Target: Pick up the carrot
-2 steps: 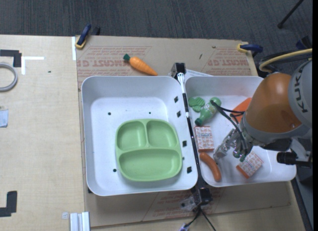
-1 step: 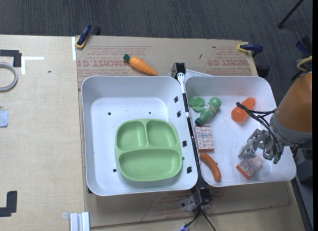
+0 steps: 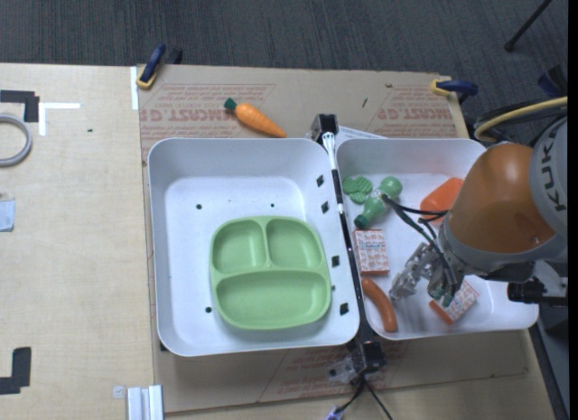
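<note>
carrot (image 3: pixel 256 118): 1, orange with green top, lying on the cardboard (image 3: pixel 298 102) behind the left bin, outside both bins, well apart from the gripper. Green end points left, tip points right toward the gap between the bins.
arm (image 3: pixel 501 201): 1, comes in from the right, orange band over the right bin.
gripper (image 3: pixel 424 278): low in the right bin, front half, between the small box and the carton. Finger spread: can't tell, too cluttered with cables. Nothing visibly between the fingers.
bins: 2, white, side by side, joined by black clips along the shared edge.
left bin (image 3: pixel 172 228): holds 1 plate.
plate (image 3: pixel 269 272): 1, green, three compartments, nothing in them, sits centre-front of the left bin.
right bin (image 3: pixel 411 152): several toy items.
green toys (image 3: pixel 372 197): cluster at back-left of the right bin, count unclear, at least 2 pieces.
small box (image 3: pixel 371 252): 1, red-and-white print, just left of the gripper.
sausage (image 3: pixel 381 304): 1, orange-red, front-left of the right bin, near the wall.
carton (image 3: pixel 456 303): 1, small, white with orange, just right of the gripper, partly under the arm.
orange piece (image 3: pixel 441 196): 1, back of the right bin, partly hidden by the arm.
clamps: 2 blue-and-yellow, one (image 3: pixel 152 65) at the cardboard's back-left corner, one (image 3: pixel 454 88) at back-right.
</note>
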`<state>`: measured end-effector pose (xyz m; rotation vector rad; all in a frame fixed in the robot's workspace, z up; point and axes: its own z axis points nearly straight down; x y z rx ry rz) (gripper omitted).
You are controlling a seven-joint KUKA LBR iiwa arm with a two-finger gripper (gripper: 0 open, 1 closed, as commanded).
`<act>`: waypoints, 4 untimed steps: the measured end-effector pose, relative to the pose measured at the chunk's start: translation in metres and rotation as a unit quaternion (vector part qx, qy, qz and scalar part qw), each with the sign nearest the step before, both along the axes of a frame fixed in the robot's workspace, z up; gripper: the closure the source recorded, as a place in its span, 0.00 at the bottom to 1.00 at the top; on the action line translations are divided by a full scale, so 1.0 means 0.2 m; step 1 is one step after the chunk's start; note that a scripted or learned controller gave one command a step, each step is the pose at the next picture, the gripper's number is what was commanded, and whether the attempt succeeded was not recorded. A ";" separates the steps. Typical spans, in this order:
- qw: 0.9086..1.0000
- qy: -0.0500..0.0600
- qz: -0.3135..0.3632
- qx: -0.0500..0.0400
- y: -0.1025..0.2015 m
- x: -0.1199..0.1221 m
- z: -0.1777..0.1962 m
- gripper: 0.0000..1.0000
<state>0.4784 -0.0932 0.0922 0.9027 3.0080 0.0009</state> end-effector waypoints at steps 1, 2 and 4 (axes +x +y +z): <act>1.000 -0.002 0.017 -0.001 -0.37 0.00 0.85 1.00; 1.000 0.000 0.013 0.000 -0.29 0.00 0.10 1.00; 1.000 -0.002 -0.030 -0.001 -0.48 0.00 0.95 1.00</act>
